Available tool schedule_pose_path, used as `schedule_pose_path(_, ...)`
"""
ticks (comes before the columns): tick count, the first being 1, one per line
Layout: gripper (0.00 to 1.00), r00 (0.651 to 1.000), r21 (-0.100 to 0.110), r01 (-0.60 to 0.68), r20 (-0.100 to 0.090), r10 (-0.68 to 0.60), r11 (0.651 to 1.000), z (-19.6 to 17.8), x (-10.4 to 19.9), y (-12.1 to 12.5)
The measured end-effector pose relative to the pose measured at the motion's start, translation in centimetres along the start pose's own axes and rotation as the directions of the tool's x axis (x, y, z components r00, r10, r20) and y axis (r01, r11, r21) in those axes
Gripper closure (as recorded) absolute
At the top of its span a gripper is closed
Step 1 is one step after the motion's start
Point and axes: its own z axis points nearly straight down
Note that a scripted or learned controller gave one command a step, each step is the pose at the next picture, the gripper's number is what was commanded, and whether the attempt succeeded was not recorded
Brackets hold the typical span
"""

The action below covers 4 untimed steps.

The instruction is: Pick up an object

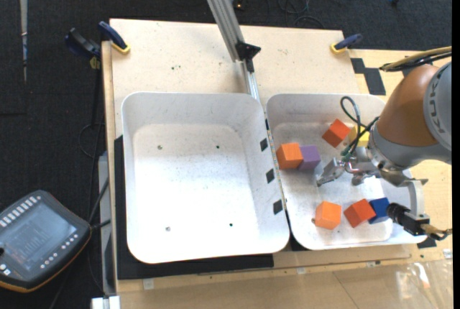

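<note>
Down front, orange cube (328, 215) is being neared by gripper (332, 172), finger state can't be told, so centring's being advised.

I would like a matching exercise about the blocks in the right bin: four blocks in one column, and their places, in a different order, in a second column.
Blocks:
1. purple block
2. blue block
3. red block
4. yellow block

Places:
A. touching the blue block's left side
B. partly hidden behind the arm, near the bin's far side
C. touching an orange block on its right
D. nearest the bin's right rim

Pairs: 1-C, 2-D, 3-A, 4-B
</note>
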Motion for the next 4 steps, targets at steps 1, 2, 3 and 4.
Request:
schedule_pose_path(1, 1.0, 1.0, -0.007, 0.0, 0.002, 0.0, 1.0, -1.4, -0.1, 0.2)
schedule_pose_path(2, 1.0, 1.0, -0.012, 0.002, 0.004, -0.002, 1.0, -7.7, -0.3, 0.0)
schedule_pose_path(3, 1.0, 1.0, -0.012, 0.004, 0.004, -0.004, 1.0, -12.1, -0.1, 0.7)
schedule_pose_path(4, 1.0, 1.0, -0.01, 0.003, 0.003, -0.003, 1.0, -14.3, -0.1, 0.8)
